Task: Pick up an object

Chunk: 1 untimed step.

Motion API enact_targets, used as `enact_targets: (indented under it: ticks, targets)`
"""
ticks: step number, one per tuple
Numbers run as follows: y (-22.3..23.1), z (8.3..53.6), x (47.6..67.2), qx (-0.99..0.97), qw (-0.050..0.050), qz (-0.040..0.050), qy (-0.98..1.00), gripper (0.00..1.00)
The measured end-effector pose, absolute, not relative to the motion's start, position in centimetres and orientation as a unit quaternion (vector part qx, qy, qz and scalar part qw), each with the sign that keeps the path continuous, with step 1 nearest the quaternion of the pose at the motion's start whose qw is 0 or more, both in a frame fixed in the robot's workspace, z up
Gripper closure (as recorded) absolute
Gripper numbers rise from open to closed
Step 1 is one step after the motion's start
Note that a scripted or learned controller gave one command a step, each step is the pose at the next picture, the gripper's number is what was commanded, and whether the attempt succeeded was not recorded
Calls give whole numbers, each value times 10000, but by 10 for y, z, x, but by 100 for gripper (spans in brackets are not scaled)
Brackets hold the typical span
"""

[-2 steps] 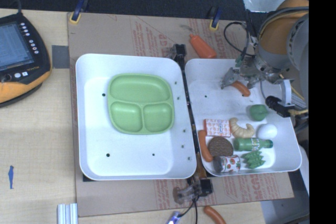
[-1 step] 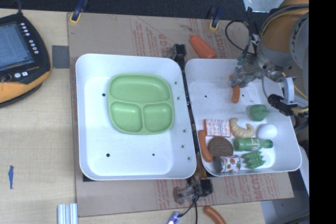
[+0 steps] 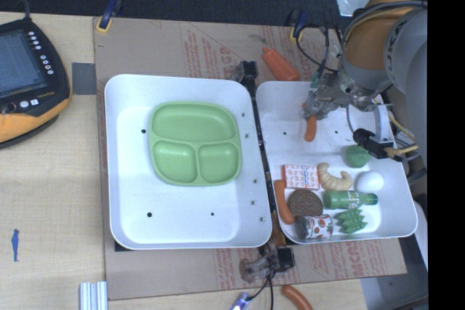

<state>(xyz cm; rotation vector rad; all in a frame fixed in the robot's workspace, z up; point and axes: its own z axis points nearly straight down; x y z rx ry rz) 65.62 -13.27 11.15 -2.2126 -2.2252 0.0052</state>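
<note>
Over the right bin [image 3: 407, 218], near its upper left part, the pincer [image 3: 314, 112] hangs at the end of the grey arm [image 3: 378, 54] that reaches in from the right. A small orange carrot-like piece [image 3: 311, 129] stands nearly upright directly under the pincer, its upper end meeting the fingertips; the fingers appear closed on that upper end, though the grip itself is small and dark in this view.

Lower in the same bin lie the other things, well apart from the pincer: a red-patterned white packet [image 3: 301, 176], a pale croissant-like piece [image 3: 334, 176], a white egg [image 3: 370, 181], a green round piece [image 3: 356, 155], a green bottle [image 3: 350, 200], a dark brown round cookie [image 3: 304, 202], a small can [image 3: 314, 227], a green leafy piece [image 3: 353, 221] and an orange sausage-like stick [image 3: 282, 201] along the left wall.

The left bin [image 3: 127, 156] holds a green divided plate [image 3: 195, 142]. On the table [image 3: 51, 207], outside the bins, an orange carrot [image 3: 280, 64] lies above the right bin, and a tablet-like pendant [image 3: 25, 80] rests at the far left.
</note>
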Motion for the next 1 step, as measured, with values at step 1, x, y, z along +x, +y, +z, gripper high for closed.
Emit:
enact_targets:
  ticks: [1]
  targets:
    - [-71, 193, 657, -7053, 8, 3, -7090, 100]
